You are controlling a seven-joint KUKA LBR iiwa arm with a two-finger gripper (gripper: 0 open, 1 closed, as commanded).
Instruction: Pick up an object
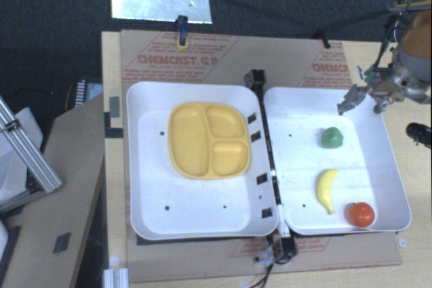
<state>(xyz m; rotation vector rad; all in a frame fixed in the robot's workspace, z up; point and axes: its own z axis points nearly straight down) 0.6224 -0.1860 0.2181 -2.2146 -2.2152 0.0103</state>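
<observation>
My pincer [361, 99] hangs over the far right part of the right bin [297, 165], near its back rim; I can't tell from here whether it is spread or pressed together, and I see nothing in it. The closest thing to pick is the green ball [331, 137], lying nearer the camera and a little left of the pincer, so I judge the coming move to be a short shift that way and then a drop. Round as it is, it offers no long axis to line up with. Beyond it, toward the front rim, the banana [327, 190] runs roughly front to back, and the orange-red ball [361, 214] sits just right of its near end. The three are apart from each other, with bare bin floor around the green one. The left bin [145, 199] carries a yellow divided plate [208, 140]. Both bins rest on brown cardboard [202, 54] on the surface, dark carpet behind.
</observation>
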